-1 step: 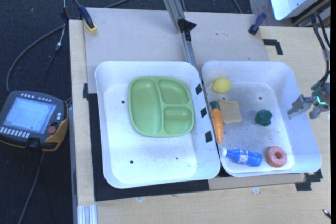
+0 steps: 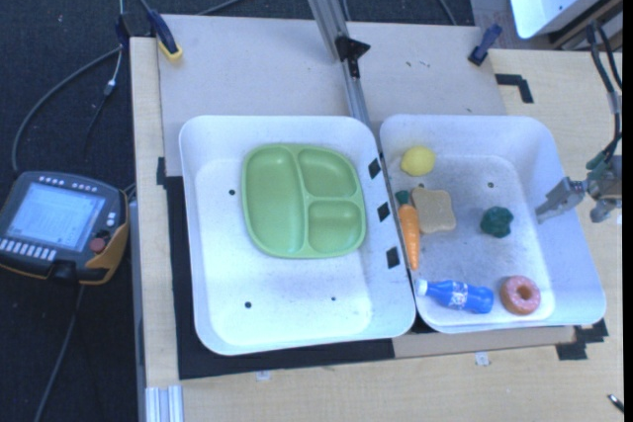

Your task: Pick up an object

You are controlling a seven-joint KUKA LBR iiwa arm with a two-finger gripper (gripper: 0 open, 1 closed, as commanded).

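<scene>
I saw the pale wooden bench (image 2: 257, 74) carrying two shallow white plastic bins, the left bin (image 2: 213, 311) holding a green divided plate (image 2: 303, 201). The right bin (image 2: 564, 272) held a tan bread slice (image 2: 433, 211), blue bottle (image 2: 457, 295), orange carrot (image 2: 409, 234), pink doughnut (image 2: 520, 294), green broccoli piece (image 2: 497, 221) and yellow lemon (image 2: 418, 161). The grey gripper (image 2: 579, 199) hung over that bin's right rim, jaws apart and holding nothing.

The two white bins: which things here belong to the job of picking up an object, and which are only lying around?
For the job:
gripper, at the right bin's right wall
lemon
bread slice
carrot
green broccoli piece
blue bottle
pink donut

Just lying about:
green divided plate in the left bin
handheld control screen on the floor
blue clamp
</scene>
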